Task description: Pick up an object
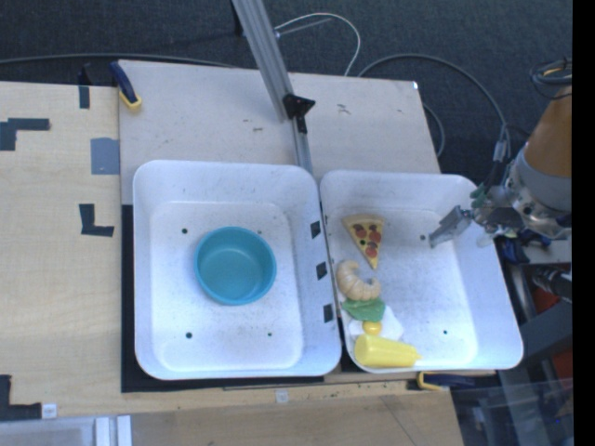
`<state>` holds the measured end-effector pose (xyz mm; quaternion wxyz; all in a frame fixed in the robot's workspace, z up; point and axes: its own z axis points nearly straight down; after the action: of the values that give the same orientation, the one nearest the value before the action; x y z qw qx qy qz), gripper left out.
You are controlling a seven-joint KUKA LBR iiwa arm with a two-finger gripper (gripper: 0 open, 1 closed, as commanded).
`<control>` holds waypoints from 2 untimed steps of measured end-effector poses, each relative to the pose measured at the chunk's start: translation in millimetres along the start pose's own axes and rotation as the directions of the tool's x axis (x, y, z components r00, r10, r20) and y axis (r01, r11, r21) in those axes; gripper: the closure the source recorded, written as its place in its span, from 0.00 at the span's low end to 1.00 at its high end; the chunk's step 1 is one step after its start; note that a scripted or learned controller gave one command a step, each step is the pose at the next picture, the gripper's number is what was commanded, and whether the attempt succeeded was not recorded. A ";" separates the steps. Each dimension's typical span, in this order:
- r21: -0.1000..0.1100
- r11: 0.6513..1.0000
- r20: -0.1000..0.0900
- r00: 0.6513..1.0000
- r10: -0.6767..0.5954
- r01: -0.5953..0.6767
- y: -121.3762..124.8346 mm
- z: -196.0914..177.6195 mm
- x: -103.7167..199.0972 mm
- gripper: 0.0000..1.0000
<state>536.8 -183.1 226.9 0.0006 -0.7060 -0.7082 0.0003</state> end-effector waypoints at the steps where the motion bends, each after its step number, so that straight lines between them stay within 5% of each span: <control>1: 0.000 1.000 0.000 1.000 0.001 -0.001 0.0 0.0 0.0 0.00; 2: 0.005 1.000 0.000 1.000 0.002 -0.002 -1.2 43.4 2.2 0.00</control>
<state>535.6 -180.9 183.5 0.0022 -0.7067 -0.7075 0.0019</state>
